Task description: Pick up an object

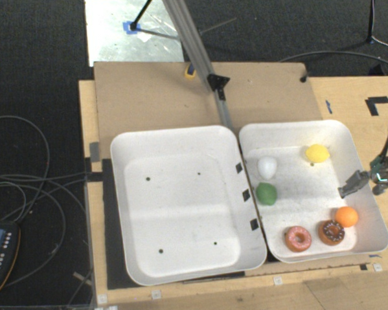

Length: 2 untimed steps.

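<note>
Six objects crowd right bin (297, 136). Gripper (351, 185) at right rim, can't tell its state from here. I see orange ball (346, 216) touching chocolate donut (332, 232) just near of it. Risk: descent nudges ball, fingers clip donut or rim, empty grasp.

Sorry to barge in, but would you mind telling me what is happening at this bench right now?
A robot arm is set to pick an object from the right bin. Its gripper sits at that bin's right edge, above an orange ball, with nothing seen between its fingers. Also in the bin lie a yellow object, a white one, a green one and two doughnuts. Nothing has been lifted yet.
</note>
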Each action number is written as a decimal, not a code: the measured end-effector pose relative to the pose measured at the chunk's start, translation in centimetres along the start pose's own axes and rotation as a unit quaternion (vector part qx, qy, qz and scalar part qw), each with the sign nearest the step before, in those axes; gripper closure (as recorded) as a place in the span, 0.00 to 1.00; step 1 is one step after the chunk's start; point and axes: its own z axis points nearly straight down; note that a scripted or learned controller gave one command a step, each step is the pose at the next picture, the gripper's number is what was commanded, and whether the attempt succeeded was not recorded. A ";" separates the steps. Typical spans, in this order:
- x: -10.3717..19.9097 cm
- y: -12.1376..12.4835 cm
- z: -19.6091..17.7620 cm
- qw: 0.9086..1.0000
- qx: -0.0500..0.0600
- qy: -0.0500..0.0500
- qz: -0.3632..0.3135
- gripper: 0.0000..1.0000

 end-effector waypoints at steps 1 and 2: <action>0.0 0.1 -0.2 1.000 -0.002 -0.001 0.000 0.00; -0.8 0.5 5.5 1.000 0.001 0.000 0.002 0.00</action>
